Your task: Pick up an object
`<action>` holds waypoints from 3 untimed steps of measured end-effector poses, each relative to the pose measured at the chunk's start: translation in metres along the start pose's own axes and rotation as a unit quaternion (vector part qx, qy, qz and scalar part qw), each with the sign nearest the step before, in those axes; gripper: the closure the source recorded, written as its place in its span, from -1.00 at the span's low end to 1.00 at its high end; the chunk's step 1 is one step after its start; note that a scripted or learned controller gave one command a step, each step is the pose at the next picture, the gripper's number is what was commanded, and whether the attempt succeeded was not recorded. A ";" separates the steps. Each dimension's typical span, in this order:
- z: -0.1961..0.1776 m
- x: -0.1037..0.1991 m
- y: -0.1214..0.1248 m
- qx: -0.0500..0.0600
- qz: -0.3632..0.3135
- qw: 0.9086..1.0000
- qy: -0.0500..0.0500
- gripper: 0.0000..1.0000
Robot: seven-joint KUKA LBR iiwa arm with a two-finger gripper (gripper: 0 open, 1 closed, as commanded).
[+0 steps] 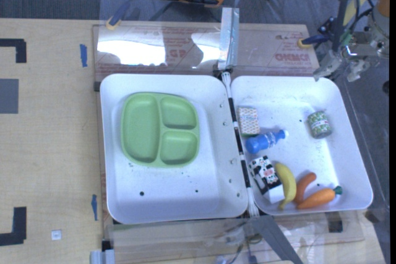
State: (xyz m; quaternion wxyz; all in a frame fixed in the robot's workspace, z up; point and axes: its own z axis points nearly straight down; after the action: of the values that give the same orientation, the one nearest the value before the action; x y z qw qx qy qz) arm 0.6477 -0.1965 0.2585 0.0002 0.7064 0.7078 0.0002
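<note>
The left bin (117,188) holds a green plate (159,128). The right bin (352,151) holds the toys. The gripper (346,59) waits at two o'clock, above that bin's far edge, and I cannot tell how its claws stand. At five o'clock lie a banana (286,184) and a carrot (318,197). A blue bottle (265,140) sits near the middle. Nothing is picked yet, I think. Next it should move down over one toy.
</note>
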 end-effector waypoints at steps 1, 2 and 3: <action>-0.011 0.001 0.001 -0.002 -0.001 1.000 -0.001 1.00; 0.062 0.047 -0.043 0.000 -0.170 0.985 0.000 1.00; 0.027 0.048 -0.063 -0.001 -0.322 0.947 0.000 1.00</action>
State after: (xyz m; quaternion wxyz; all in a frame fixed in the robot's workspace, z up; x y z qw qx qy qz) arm 0.5842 -0.1490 0.2316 0.0014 0.4413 0.8974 0.0007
